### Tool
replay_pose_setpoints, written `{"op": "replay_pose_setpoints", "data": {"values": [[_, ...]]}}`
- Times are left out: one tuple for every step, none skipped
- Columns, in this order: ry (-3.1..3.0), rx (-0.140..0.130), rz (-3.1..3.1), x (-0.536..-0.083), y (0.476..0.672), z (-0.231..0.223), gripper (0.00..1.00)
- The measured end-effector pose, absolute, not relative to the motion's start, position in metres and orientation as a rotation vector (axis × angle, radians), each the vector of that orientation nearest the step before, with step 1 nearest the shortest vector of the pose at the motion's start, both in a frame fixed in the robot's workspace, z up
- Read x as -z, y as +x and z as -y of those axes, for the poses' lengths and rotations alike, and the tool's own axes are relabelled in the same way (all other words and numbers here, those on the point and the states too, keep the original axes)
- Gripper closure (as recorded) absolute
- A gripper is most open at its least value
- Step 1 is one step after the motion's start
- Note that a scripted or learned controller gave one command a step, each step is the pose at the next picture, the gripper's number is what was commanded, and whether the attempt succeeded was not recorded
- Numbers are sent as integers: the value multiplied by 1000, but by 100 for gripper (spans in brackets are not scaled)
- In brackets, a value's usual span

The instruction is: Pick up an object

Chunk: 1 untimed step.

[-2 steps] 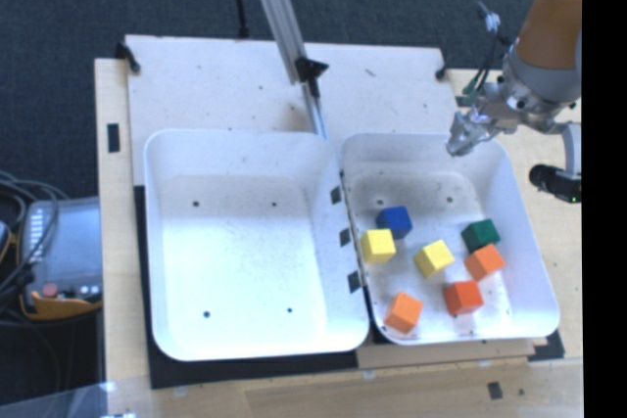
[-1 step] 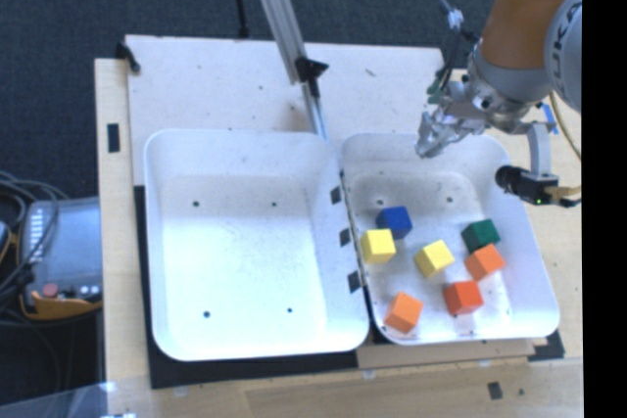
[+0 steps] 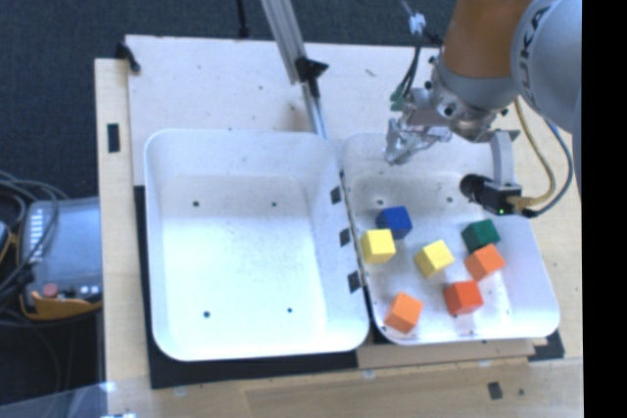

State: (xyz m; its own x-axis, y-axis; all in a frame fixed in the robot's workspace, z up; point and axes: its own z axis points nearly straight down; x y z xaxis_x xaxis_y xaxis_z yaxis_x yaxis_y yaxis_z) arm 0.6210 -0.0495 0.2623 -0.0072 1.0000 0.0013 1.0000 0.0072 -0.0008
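The gripper (image 3: 404,150) hangs over the right bin (image 3: 534,308) beyond the blue cube (image 3: 396,219), holding nothing visible; its finger spread is unclear. The cube sits slightly skewed to the bin's walls, no long axis

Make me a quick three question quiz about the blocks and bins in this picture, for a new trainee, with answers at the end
1. True or false: all the blocks lie in the right bin.
2. How many yellow blocks are there?
3. Which block lies nearest the gripper? A) green block B) blue block C) red block

Key
1. True. The left bin holds no block.
2. Two: one yellow block by the divide between the bins, another to its right.
3. B. The blue block sits just below the gripper in the view; the green block and red block lie farther off.
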Motion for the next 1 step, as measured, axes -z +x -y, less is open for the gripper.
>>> {"op": "replay_pose_setpoints", "data": {"values": [[-2213,3,2230,-266,624,-8,100]]}}
